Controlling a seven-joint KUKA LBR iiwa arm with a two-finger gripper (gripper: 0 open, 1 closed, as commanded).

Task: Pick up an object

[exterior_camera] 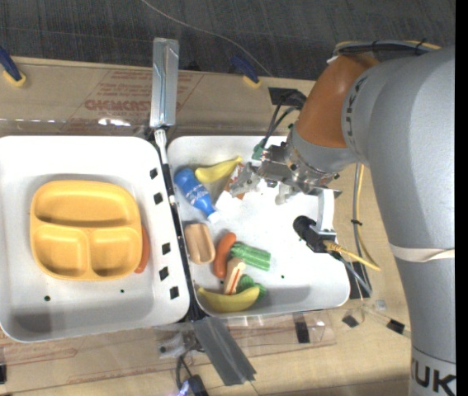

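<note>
My gripper [258, 180] hangs over the upper middle of the right bin [316, 287], just right of a small orange-brown item [238, 185] and a yellow banana [219, 171]. A blue bottle [194, 191] lies at the bin's upper left. Below it are a tan bread roll [199, 242], a red-orange sausage [224, 252], a green piece [251, 257], a striped item [234, 277] and a second banana [228, 299] at the bottom edge. Nothing shows between the fingers.
The left bin [11, 304] holds a yellow divided tray [85, 228] with an orange rim along its right side. A metal divider [164, 85] stands between the bins. The arm's grey body covers the right side of the bench.
</note>
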